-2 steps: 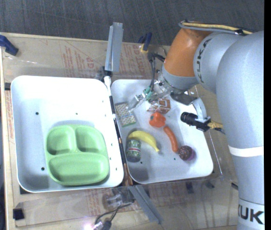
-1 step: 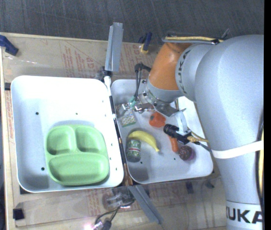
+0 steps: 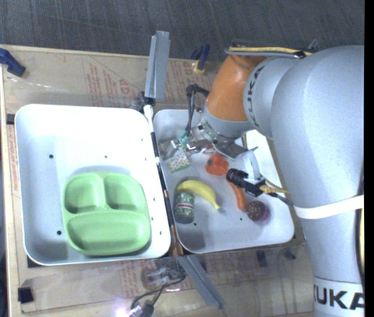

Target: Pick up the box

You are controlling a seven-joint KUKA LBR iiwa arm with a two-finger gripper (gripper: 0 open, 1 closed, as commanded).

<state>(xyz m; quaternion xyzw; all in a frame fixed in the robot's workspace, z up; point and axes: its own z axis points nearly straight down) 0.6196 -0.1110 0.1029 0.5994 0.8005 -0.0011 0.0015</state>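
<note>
Box point(image 3: 176, 155) just left of end effector point(image 3: 197, 141), right bin point(image 3: 240, 240).

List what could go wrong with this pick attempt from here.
1. The small patterned box lies close to the right bin's left wall, so a finger may hit the wall.
2. The banana, green can and orange piece crowd it and may get knocked.

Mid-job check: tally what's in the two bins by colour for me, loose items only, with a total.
Green: 2, tray, can
Yellow: 1, banana
Red/orange: 2, round piece, long piece
Dark purple: 1, lump
Patterned: 1, box
Total: 7
The arm hides part of the right bin, so more may lie under it.
</note>
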